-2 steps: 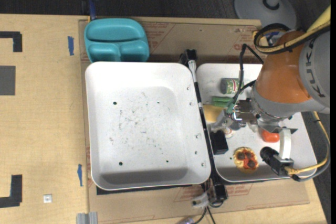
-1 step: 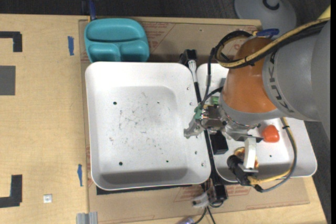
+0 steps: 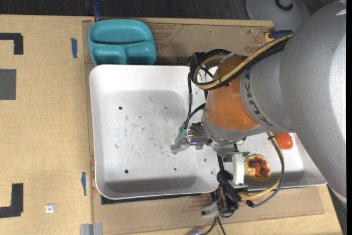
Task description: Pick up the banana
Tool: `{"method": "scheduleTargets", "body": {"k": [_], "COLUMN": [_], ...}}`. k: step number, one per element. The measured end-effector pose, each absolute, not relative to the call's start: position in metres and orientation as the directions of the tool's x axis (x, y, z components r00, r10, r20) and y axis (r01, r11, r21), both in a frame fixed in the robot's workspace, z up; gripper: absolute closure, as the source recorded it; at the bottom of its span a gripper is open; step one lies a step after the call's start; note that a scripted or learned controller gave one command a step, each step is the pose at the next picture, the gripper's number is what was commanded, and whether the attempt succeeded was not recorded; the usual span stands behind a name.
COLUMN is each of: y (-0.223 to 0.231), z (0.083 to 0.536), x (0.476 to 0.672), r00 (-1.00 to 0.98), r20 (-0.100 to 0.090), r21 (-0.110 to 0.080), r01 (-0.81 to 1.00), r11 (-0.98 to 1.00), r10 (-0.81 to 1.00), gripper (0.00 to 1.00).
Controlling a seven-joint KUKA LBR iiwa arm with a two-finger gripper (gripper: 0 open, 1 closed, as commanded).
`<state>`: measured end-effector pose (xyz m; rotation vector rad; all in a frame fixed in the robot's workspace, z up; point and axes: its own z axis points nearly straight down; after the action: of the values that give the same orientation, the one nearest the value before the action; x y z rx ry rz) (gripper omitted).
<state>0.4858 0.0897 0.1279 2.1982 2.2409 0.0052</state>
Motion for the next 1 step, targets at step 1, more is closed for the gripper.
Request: {"method": "scheduleTargets", "body": {"k": [1], "y": [0.0953], "z": [0.1247], "x": [0.4862], "r00": [-0.025], "r20": [-0.008], "r21": [0.007], "r01": [1.000], "r11": [0.025], "r10": [1.000], "gripper": [0.00]}}
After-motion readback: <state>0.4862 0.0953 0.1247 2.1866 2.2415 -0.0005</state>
